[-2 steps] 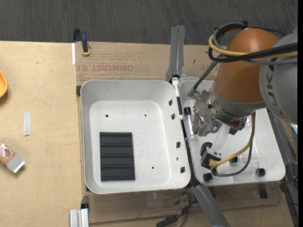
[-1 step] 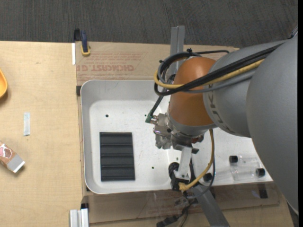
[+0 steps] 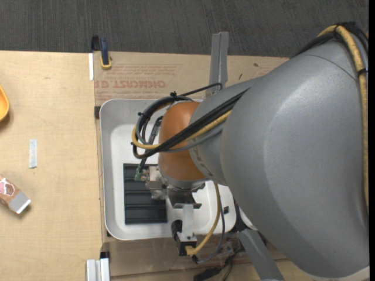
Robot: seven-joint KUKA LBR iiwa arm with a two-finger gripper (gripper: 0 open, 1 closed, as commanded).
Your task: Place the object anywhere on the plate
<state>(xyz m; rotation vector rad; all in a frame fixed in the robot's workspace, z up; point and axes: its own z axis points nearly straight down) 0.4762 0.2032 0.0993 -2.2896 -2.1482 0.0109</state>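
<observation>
Arm [image 3: 281,157] over a white bin [image 3: 111,157]; we cannot tell whether its gripper [image 3: 157,187] is parted or closed. A black ribbed block [image 3: 140,206], likely the object, lies there beside it; we judge placing not yet done.

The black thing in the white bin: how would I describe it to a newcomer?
Find the shallow white bin left of the big grey arm. On its floor, beside the orange band, lies a flat black ridged rectangle. The pale strip and the reddish piece lie outside, on the tan bench.
</observation>
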